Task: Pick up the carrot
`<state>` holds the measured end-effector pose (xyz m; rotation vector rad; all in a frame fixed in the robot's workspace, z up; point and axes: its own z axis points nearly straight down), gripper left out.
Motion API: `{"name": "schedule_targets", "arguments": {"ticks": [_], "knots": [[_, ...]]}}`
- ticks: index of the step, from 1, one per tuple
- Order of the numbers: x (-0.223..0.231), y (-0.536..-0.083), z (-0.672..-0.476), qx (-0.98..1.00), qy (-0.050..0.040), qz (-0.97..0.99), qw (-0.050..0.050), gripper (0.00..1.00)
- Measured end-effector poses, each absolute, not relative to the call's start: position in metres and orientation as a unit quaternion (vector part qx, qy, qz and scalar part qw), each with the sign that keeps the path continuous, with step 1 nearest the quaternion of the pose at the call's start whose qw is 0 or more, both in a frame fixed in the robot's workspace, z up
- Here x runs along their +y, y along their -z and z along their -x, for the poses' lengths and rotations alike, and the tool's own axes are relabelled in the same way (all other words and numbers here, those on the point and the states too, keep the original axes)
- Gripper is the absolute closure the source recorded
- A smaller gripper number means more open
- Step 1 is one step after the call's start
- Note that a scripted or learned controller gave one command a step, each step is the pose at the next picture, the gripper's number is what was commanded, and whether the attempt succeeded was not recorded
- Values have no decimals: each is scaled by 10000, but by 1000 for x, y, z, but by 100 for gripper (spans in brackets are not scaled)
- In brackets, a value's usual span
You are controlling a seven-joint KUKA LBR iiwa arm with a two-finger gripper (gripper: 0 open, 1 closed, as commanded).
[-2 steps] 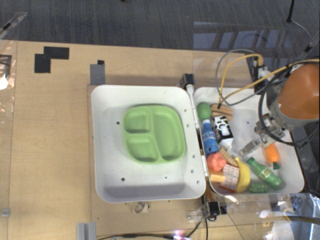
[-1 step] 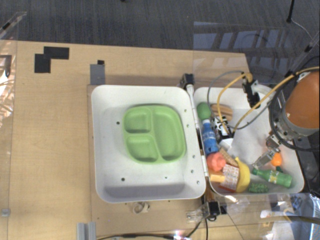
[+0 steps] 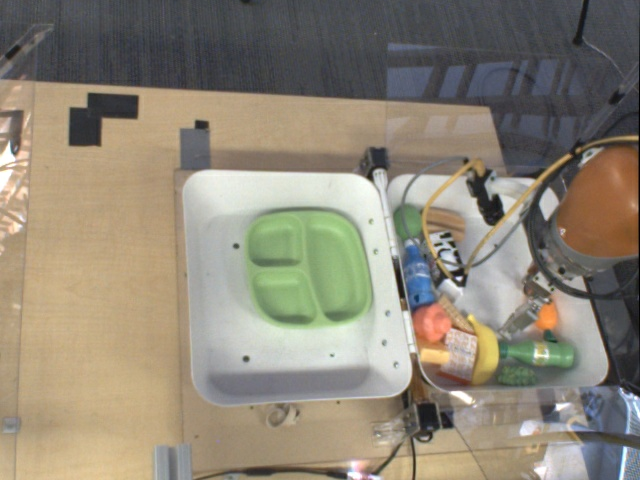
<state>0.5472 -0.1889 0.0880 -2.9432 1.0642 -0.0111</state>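
While reaching down into the right bin (image 3: 600,363), gripper (image 3: 528,308) beside the carrot (image 3: 546,317), finger state unclear

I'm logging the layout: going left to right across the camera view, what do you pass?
Left bin → green divided plate → blue bottle → green bottle → carrot → arm's orange band.

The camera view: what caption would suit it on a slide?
Arm's gripper reaches into the cluttered right bin beside an orange carrot; green divided tray sits in the left bin.
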Motion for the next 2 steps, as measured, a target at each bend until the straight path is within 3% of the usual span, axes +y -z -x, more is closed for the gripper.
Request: {"name": "schedule_targets", "arguments": {"ticks": [1, 2], "knots": [[-189, -102, -551, 3436, 88, 9390, 74, 100], [-188, -113, -554, 3470, 111, 9377, 101, 100]]}}
